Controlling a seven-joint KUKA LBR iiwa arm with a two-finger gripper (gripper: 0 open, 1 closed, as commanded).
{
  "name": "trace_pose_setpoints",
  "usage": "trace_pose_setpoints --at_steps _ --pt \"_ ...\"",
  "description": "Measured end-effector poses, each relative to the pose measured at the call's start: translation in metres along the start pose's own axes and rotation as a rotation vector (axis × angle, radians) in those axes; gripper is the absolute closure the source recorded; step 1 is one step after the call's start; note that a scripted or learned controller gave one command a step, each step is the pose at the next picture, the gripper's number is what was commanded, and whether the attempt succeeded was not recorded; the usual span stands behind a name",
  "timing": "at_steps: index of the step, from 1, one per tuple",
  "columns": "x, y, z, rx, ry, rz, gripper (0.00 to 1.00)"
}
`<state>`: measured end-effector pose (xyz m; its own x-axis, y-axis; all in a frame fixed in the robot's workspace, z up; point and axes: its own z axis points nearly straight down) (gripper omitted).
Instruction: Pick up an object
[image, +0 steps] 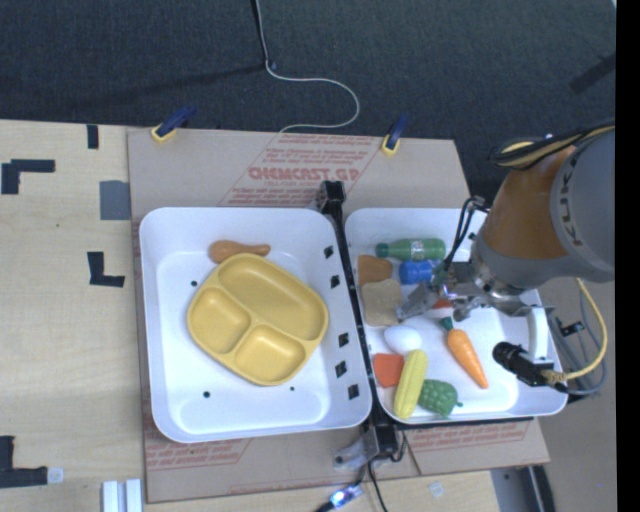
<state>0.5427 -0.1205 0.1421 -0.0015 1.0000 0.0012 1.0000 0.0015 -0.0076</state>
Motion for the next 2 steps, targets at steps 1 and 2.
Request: trace_pose_setpoints --at_steps 1,2 --pt "0.001 -0.001 0.055 0.000 0.000 0.000 0.00" --pt "0.001 0.000 0.042 -0.003 0.000 0.000 1.00"
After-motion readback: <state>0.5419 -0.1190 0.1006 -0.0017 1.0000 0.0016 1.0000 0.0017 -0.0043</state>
